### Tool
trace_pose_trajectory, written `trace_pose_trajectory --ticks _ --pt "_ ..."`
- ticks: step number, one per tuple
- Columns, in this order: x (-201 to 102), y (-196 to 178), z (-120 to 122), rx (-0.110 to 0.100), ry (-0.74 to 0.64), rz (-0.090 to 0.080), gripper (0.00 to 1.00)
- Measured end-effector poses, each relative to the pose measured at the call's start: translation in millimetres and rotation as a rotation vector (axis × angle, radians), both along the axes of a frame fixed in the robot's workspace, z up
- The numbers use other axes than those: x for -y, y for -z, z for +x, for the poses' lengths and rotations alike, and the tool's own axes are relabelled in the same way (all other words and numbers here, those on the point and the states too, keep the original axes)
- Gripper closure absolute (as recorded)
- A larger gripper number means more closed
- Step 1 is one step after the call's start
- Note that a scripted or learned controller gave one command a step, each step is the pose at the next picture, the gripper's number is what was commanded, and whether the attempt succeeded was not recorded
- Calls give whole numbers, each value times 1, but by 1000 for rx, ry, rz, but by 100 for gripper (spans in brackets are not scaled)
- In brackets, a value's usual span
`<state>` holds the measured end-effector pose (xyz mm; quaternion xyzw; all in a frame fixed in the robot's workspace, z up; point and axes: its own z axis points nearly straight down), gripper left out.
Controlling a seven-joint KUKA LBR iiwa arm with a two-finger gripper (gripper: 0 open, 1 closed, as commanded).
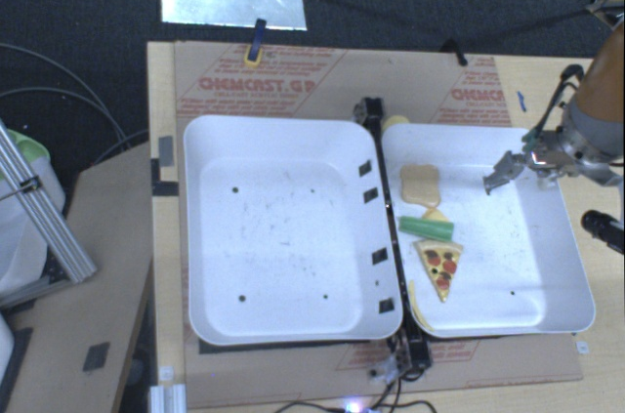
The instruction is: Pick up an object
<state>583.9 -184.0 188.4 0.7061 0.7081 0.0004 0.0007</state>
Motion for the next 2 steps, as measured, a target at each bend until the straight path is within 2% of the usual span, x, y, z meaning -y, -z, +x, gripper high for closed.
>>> trace_pose_trajectory --ticks 1,2 --pt "-86 22 -79 -8 -6 5 0" --pt "-95 64 -98 -4 1 2 0"
